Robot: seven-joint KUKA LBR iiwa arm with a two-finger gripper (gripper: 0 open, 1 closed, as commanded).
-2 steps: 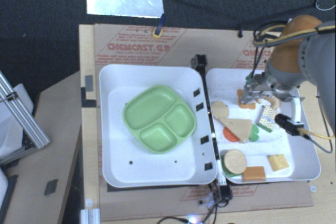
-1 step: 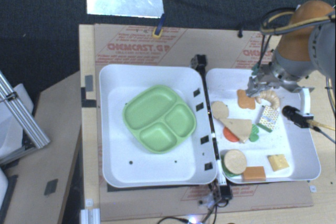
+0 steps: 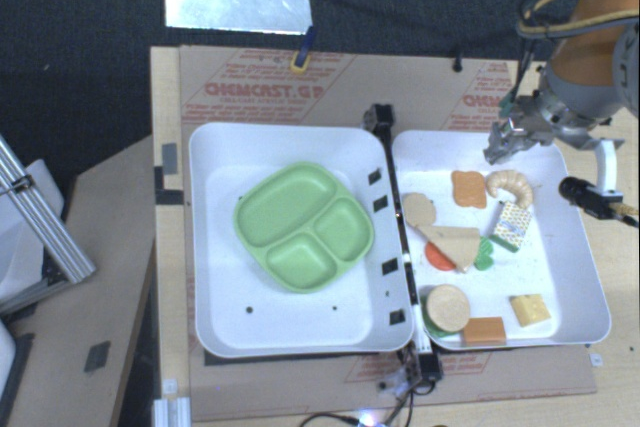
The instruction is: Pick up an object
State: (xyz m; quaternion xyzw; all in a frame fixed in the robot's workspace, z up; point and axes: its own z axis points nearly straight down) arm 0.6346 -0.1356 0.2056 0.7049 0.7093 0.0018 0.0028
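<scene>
The gripper (image 3: 500, 147), fingers' state impossible to tell, hangs just above the croissant (image 3: 510, 182) and orange toast (image 3: 468, 188); descending between them risks grasping nothing.

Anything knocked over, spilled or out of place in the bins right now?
Nothing stands out. The green tray lies flat in the left bin; the toy food, like the croissant, lies loose inside the right bin. The gripper hovers over its far edge.
</scene>
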